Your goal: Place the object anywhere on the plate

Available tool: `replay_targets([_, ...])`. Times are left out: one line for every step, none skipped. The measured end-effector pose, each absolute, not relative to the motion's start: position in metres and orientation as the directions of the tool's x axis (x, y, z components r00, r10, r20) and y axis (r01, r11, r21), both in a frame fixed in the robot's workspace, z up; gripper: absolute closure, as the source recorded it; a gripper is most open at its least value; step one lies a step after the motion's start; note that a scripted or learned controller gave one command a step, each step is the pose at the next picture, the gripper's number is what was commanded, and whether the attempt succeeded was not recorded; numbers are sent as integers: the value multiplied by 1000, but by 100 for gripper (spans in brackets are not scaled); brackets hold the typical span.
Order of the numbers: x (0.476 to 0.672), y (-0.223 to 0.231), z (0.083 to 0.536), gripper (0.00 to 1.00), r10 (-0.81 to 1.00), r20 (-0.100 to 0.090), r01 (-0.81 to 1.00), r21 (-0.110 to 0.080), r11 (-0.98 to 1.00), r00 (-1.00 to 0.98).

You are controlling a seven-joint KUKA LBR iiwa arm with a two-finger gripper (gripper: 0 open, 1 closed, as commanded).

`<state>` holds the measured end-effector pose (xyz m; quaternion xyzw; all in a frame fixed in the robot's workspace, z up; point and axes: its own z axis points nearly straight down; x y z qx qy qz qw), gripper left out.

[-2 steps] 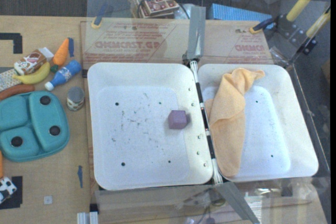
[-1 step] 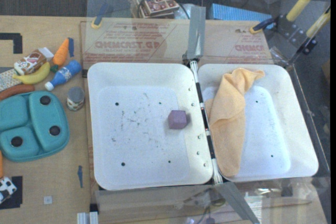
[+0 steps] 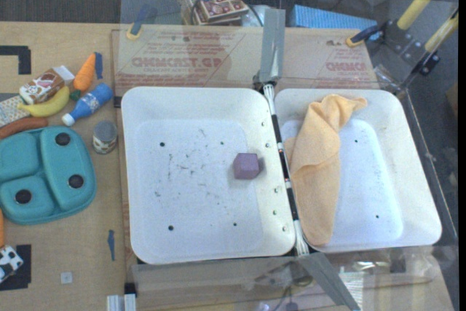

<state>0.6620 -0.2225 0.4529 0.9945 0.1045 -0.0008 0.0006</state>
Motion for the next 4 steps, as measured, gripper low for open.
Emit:
replay_targets([663,-221,462,100,212,-2,212,2,-977,977])
replay_targets([665,-220,472,100,217,-2,217,3,-976,976])
replay_targets([666,-218,481,100,222,-2,222,4,-975,975])
replay_targets([668,-216,491,100,227,-2,227,5,-974,974])
